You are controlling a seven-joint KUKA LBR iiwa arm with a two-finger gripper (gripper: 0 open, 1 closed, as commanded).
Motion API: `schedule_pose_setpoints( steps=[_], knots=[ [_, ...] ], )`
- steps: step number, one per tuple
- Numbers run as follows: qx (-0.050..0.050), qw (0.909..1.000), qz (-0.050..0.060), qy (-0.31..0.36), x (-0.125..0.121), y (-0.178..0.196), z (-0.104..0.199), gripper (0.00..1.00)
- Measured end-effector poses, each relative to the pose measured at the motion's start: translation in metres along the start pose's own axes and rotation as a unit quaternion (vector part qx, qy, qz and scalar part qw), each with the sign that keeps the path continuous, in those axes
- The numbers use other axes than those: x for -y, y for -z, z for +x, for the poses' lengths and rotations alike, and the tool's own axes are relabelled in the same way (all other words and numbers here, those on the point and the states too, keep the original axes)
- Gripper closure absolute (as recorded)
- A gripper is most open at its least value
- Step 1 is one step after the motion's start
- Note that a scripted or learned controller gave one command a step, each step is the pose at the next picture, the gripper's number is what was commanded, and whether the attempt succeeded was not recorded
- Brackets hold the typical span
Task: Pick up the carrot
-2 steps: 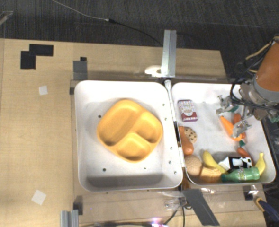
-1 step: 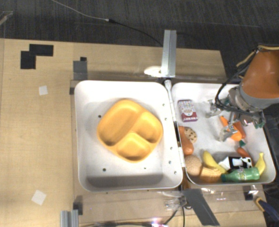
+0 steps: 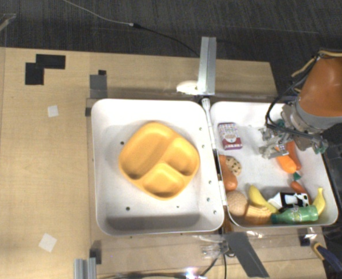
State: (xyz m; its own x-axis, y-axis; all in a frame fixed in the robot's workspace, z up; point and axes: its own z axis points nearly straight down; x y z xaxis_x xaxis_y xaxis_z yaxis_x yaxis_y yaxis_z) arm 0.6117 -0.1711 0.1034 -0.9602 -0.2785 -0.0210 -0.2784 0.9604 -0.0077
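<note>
Gripper (image 3: 281, 145) sits over the right bin (image 3: 331, 173), upper right area, directly above the carrot (image 3: 288, 162). Grip state: cannot tell from this angle. Carrot lies in right bin near its right wall, w/ a banana (image 3: 258, 196) and green bottle (image 3: 294, 215) below it. Yellow tray (image 3: 158, 160) occupies left bin (image 3: 104, 173).
</note>
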Motion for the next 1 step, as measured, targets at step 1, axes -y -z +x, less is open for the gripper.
schedule_pose_setpoints(
  steps=[1],
  knots=[
    [0.0,1.0,0.0,0.0,-0.0001,-0.0006,0.0003,0.0]
  ],
)
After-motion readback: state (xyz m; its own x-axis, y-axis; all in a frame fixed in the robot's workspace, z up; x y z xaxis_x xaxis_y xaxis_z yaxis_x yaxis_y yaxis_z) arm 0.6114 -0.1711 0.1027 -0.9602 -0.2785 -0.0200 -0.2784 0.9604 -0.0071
